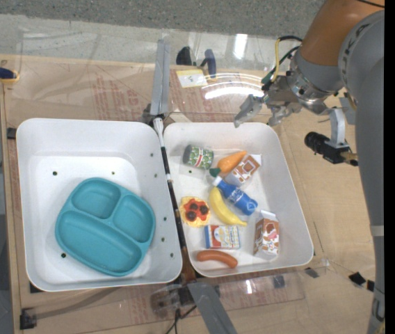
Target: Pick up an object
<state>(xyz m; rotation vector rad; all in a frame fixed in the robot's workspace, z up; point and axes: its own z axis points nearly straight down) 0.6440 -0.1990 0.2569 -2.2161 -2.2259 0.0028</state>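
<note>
Toys lie below the raised, spread-fingered end effector.

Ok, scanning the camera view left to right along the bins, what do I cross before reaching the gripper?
teal divided plate → green can → carrot → brown carton → gripper, fingers spread, above the right bin's far rim, holding nothing.

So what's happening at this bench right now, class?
A grey robot arm reaches in from the right, its gripper open and holding nothing above the far rim of the right bin. That bin holds toy food: a banana, carrot, sausage, small can and cartons. The left bin holds a teal divided plate.
</note>
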